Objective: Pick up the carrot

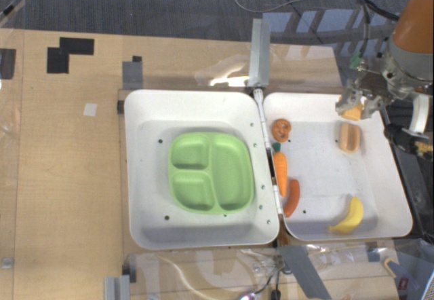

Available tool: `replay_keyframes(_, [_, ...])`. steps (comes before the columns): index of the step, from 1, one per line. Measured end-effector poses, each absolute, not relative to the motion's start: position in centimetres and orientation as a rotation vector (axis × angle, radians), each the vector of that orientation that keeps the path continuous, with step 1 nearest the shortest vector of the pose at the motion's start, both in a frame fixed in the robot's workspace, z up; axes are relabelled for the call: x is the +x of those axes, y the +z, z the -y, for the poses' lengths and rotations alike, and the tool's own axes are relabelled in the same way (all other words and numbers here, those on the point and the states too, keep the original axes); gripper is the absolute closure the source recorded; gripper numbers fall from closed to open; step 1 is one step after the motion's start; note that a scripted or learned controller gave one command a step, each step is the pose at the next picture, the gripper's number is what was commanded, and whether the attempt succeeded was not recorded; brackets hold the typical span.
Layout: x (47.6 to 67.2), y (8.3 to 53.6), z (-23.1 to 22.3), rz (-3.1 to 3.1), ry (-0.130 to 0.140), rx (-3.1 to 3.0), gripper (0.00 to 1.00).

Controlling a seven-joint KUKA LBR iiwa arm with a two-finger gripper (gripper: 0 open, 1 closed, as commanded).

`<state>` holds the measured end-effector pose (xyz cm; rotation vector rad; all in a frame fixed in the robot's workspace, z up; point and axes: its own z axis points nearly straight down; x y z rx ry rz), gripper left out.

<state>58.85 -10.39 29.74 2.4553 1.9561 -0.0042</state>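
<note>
The carrot [279, 170] is orange with a small green top and lies lengthwise along the left wall of the right bin [380, 176]. My gripper [357, 106] hangs over the bin's far right corner, well to the right of the carrot and beyond it. A small yellow wedge [352, 113] sits right at the gripper's tip. Whether it is held or merely lies below is hard to tell.
In the right bin a round orange fruit [281, 129] lies just beyond the carrot and a red sausage [292, 197] touches its near end. A tan bun [348, 137] and a banana [348, 216] lie further right. The left bin [139, 156] holds a green divided plate [211, 171].
</note>
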Motion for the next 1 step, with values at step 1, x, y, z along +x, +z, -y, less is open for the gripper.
replay_keyframes(1, [55.6, 19.18, 6.11, -2.055, -0.003, 2.378, 1.0])
